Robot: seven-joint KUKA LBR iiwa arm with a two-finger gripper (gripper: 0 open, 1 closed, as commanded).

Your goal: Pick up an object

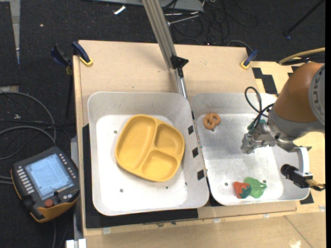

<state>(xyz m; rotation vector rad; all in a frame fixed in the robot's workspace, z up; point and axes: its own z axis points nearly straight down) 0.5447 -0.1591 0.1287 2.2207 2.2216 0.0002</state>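
Landmark: right bin (227, 190), the shallow white tray nearer the arm.

Gripper (250, 144): poised over the middle of the right bin, pointing down, nothing seen between its fingers. Whether the pincer is spread or pressed together cannot be told from this slant.

Candidate objects, right bin:
- Small brown pretzel-shaped piece (211, 121), at the bin's far-left part, near the divide between the bins, apart from the gripper.
- Red and green toy cluster (250, 188), at the bin's near edge, below the gripper; the two colours touch or overlap, and whether they are one item or two is unclear.

Step in hand, judged: choosing and approaching a target; no grasp made yet. To do it well, centre squarely over one item before descending. The pretzel piece lies alone on bare floor, so it looks the cleaner pick. The cluster sits near the bin's near wall, which may crowd a finger.

Other items:
- Left bin (103, 112), adjoining the right bin, bearing a yellow divided plate (150, 148) with three compartments.
- Slanted metal pole (160, 30), beyond the right bin's far-left corner.
- Hand-held control pendant (45, 182), on the floor past the left bin.

Obstructions: none between gripper and either object.
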